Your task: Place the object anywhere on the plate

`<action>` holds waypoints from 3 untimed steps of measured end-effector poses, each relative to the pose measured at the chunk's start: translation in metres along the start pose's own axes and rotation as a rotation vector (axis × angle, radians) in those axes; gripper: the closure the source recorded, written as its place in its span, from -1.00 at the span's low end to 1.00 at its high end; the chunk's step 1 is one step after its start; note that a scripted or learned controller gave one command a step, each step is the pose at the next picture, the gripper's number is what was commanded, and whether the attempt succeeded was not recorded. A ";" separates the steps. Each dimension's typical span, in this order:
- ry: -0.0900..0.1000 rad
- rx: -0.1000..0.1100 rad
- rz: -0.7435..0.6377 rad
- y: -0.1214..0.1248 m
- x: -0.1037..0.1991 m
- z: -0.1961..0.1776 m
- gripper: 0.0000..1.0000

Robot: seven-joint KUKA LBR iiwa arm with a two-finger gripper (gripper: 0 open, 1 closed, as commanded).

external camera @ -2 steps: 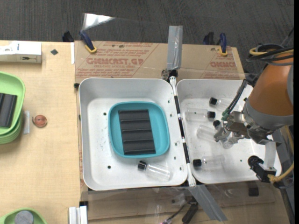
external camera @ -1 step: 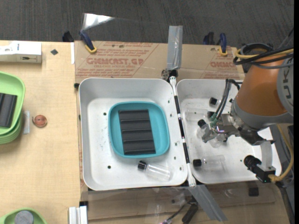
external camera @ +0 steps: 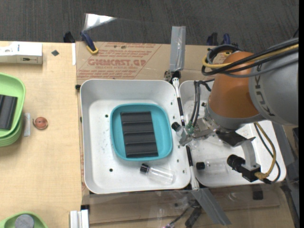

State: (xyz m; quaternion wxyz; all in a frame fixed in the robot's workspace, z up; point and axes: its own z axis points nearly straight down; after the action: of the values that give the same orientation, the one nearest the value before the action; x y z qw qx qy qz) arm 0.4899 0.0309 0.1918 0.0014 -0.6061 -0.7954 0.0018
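The two-finger gripper (external camera: 186, 136) of the grey arm (external camera: 266, 94) was low at the wall between the two shallow white bins, just right of the square teal plastic plate (external camera: 164, 127). The wide orange band (external camera: 232, 91) above the wrist covered most of it, so I could not tell what the gripper was doing or whether anything was in it. It seemed placed there because the arm comes from the right and must cross this wall to reach the plate. The plate lay flat in the middle of the left white bin (external camera: 92, 137), and a black ribbed rectangular block (external camera: 138, 133) already rested on it, covering most of its inner surface. Below the plate, touching neither it nor the gripper, a small clear plastic vial with a black cap (external camera: 156, 172) lay on its side on the bin floor, near the front wall. I judged that this vial was probably the object to be placed, since it was loose and not yet on the plate, but this is only a guess. To the right of the plate, in the right white bin (external camera: 209, 175), another small clear tube with a dark cap (external camera: 211, 165) lay under the arm. Far to the left of the plate, a green tray (external camera: 12, 87) stood at the edge of the wooden bench (external camera: 47, 175).
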 end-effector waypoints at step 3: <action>-0.001 -0.001 0.027 0.027 0.047 0.001 -1.00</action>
State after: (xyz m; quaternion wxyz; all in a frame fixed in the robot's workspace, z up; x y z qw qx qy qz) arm 0.5031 0.0832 0.1904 0.0005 -0.6170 -0.7870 0.0017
